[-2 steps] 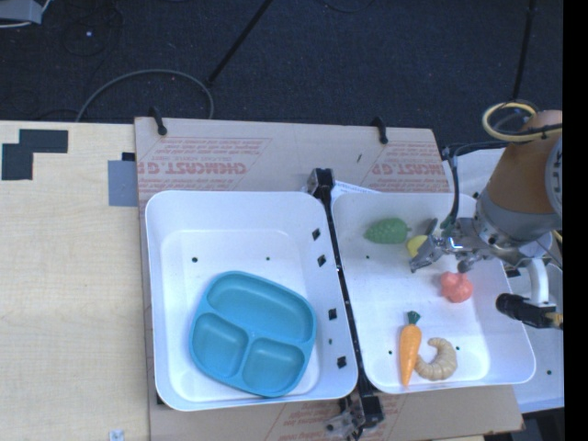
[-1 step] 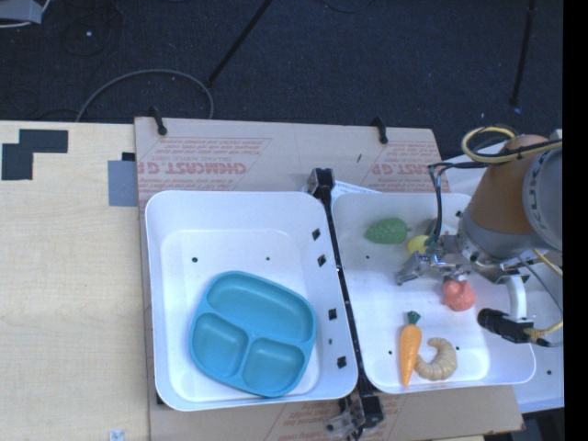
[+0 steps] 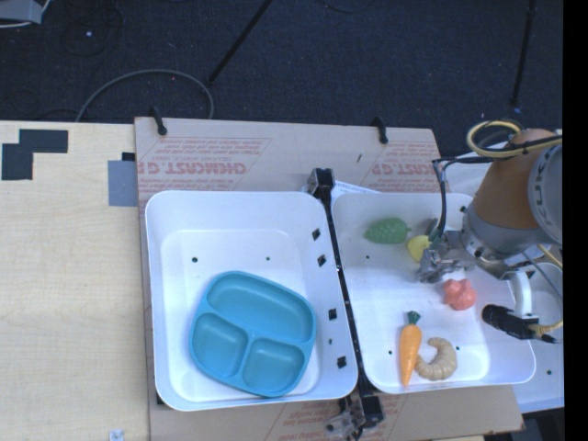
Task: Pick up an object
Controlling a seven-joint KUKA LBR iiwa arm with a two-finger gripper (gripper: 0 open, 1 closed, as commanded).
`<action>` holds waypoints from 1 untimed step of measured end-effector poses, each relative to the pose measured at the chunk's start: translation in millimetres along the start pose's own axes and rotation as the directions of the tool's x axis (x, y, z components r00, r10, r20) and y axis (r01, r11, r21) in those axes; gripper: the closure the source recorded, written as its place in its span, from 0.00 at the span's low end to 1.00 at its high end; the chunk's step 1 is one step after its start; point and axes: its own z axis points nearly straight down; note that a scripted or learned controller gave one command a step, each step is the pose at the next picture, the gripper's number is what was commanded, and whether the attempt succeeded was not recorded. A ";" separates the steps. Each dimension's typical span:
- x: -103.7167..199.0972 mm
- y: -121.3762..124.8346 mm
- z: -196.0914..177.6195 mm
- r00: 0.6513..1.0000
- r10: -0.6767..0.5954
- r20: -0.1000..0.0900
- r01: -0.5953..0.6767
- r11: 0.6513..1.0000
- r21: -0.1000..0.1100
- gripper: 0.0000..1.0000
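**Small toy foods in the right bin, gripper low among them**

The gripper (image 3: 439, 263) sits down in the right bin (image 3: 514, 370), between a yellow piece (image 3: 418, 245) and a red piece (image 3: 458, 294). Whether its jaws are spread or pressed together cannot be told from this slant; metal parts and cable blur into one grey cluster, and nothing is visibly pinched between them.

The nearest candidates are those two. The red piece looks like a small, lumpy toy fruit, probably hollow plastic or rubber: light, slightly yielding, with a matte skin that should not slip much. Its rounded form offers no flat faces, so a pinch across its widest middle seems safest. The yellow piece is smaller and partly hidden by the gripper, so its shape is hard to read.

Further off lie a green leafy toy (image 3: 387, 231), bumpy and flattish; an orange carrot (image 3: 409, 350), long, tapered and smooth, best taken across its thick upper half; and a tan curled shape (image 3: 437, 360), ridged, just beside the carrot. All appear light and sturdy rather than fragile, though on the bin's slick white floor they may skid when nudged.

The left bin (image 3: 175, 219) holds a blue divided tray (image 3: 253, 331), glossy hard plastic with three compartments. Both bins rest on a cardboard sheet (image 3: 211, 159) over the pale wooden tabletop (image 3: 64, 274).
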 end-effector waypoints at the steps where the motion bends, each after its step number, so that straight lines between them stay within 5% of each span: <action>1: 3.9 -3.6 -44.3 1.000 -0.004 0.002 0.004 1.000 -0.005 1.00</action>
